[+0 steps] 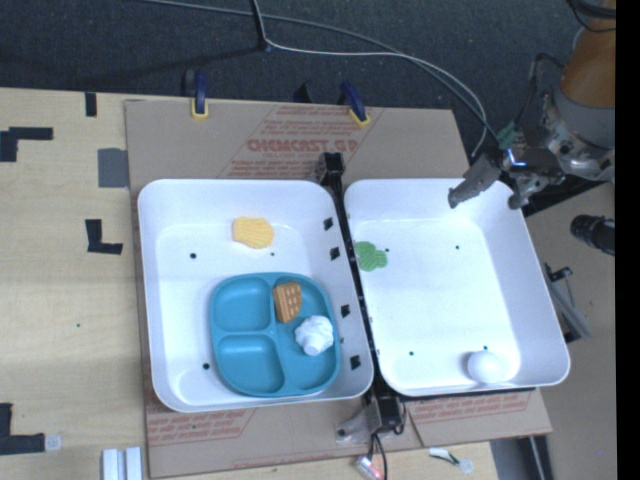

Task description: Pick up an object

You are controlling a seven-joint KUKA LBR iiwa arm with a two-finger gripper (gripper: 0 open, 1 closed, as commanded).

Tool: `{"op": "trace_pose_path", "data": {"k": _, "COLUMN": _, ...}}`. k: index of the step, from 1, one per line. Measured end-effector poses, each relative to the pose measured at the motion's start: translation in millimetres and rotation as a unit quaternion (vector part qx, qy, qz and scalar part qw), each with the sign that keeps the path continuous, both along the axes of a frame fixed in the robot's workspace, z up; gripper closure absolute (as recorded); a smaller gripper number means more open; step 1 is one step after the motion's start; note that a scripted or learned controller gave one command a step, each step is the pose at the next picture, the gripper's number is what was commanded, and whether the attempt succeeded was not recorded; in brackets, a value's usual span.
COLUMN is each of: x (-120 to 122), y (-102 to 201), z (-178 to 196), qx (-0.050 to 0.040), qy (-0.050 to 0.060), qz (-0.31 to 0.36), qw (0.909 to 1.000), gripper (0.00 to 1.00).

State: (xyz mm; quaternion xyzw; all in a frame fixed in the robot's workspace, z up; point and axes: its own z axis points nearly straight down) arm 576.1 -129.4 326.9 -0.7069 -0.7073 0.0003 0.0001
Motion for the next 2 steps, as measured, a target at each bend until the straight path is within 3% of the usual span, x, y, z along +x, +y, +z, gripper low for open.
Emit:
{"op": "trace_pose_path", "data": {"k": 1, "x": -67, "y": 79, "z": 6, "qx": 0.0008, "qy": -0.001, "qz": 0.003, "qw": 1.0000, "gripper": 0.00}}
{"op": "trace_pose_path", "data": {"k": 2, "x": -25, "y": 113, "z": 7, "qx": 0.0001, "qy": 0.000, "qz": 0.001, "qw": 1.0000, "gripper": 0.00}}
